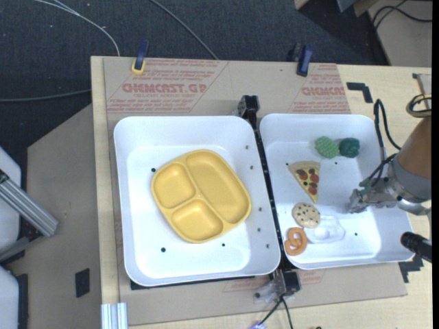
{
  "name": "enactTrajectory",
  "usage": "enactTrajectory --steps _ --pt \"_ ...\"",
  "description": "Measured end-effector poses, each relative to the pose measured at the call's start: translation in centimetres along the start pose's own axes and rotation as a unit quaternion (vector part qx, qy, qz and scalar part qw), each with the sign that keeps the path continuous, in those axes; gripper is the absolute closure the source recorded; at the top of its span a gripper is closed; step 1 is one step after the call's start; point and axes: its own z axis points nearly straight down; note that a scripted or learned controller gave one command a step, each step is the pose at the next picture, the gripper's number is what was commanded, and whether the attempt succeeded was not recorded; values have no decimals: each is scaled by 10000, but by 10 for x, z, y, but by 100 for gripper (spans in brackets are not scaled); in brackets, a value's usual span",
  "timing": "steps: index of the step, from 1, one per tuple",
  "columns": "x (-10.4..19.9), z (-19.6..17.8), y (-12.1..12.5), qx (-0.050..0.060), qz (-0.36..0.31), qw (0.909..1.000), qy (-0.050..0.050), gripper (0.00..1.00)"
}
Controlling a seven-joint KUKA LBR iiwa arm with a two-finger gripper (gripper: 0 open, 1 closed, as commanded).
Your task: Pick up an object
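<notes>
The right bin (357, 249) holds a toy pizza slice (305, 178), a chocolate-chip cookie (306, 215), an orange pretzel (295, 240) and a pale clear piece (328, 232) next to the cookie. Two green lumps, one light (327, 147) and one darker (349, 147), lie at the bin's back. My gripper (361, 200) hangs low over the right side of this bin, to the right of the cookie and apart from all the items. I see nothing held in it.
A yellow three-compartment plate (200, 195) lies in the left bin (137, 238). A black divider bar (263, 184) runs between the bins. Clamps (303, 59) sit on the board's back edge, and a cable (379, 125) loops by the right bin's far corner.
</notes>
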Motion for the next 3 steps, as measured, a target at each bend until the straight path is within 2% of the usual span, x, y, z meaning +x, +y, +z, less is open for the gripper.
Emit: enactTrajectory --steps 1,3 --pt "9 -51 5 -34 -11 10000 -18 100" --pt "0 -160 8 -41 -8 10000 -24 100"
